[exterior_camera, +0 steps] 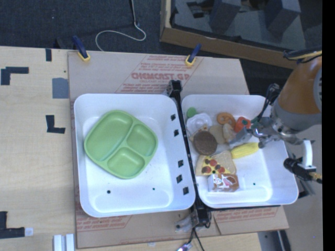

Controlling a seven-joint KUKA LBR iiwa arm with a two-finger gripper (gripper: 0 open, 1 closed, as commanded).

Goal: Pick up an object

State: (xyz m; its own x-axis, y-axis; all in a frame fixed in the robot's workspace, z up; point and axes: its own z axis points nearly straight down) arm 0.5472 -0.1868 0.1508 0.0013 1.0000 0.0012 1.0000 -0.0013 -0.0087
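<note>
A: Your pincer (242, 136) hung low in the right bin (272, 195), just above the yellow banana (244, 150). Whether it was released or clenched, I couldn't tell.

B: You'd have done well to centre over the banana, clear of the cookie (205, 143) to its left.

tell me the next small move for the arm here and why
Probably a short drop toward the yellow banana-shaped toy in the right white bin. The gripper sits just above that toy's upper edge, among crowded play food such as the brown round cookie and pizza slice, and nothing is visibly held yet. The banana lies closest and fairly apart.
</note>
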